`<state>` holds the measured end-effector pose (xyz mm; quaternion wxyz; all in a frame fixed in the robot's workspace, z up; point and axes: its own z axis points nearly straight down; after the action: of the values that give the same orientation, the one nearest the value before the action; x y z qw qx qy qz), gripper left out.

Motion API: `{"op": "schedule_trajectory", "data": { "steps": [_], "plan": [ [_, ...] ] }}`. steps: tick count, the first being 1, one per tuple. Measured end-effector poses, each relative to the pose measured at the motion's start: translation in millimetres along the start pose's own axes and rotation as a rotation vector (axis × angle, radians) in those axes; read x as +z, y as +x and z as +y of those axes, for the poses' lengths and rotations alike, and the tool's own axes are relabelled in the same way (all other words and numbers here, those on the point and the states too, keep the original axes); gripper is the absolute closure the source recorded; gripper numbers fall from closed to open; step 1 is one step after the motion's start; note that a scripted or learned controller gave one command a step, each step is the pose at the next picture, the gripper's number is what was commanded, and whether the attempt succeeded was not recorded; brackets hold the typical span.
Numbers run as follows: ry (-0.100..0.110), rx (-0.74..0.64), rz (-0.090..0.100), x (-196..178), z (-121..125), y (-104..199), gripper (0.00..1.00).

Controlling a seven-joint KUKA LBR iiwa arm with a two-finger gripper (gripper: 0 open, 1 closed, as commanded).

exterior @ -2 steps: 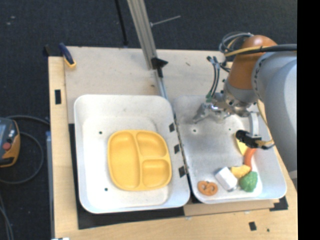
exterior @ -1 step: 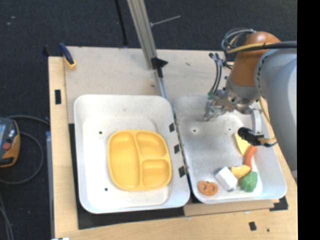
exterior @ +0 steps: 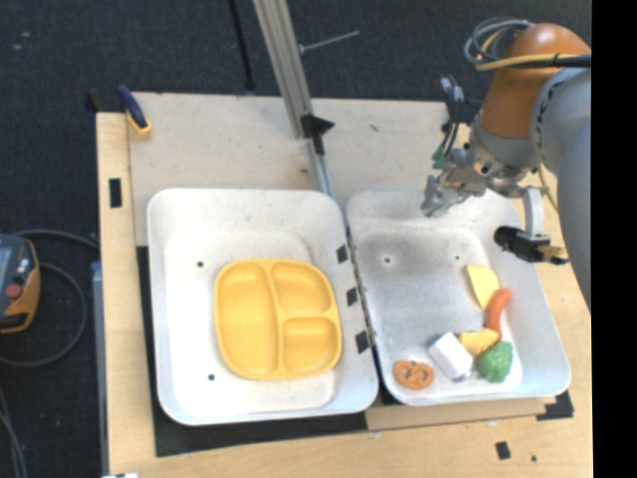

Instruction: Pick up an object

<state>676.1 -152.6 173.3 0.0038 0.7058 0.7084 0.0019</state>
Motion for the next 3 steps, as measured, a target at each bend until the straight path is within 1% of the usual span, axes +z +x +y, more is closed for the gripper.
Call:
{"op": "schedule_trajectory", "data": {
  "steps": [1, 2, 3],
  "plan": [
    [0.002, 0.0, 0.001, -49.0, 1.6, -1.6, 1.0],
    [0.006, -0.001, 0.003, -61.4, -2.6, 44.1, 1.0],
    [0.007, -0.002, 0.003, -53.6, -2.2, 98.8, 1.0]
  ]
}}
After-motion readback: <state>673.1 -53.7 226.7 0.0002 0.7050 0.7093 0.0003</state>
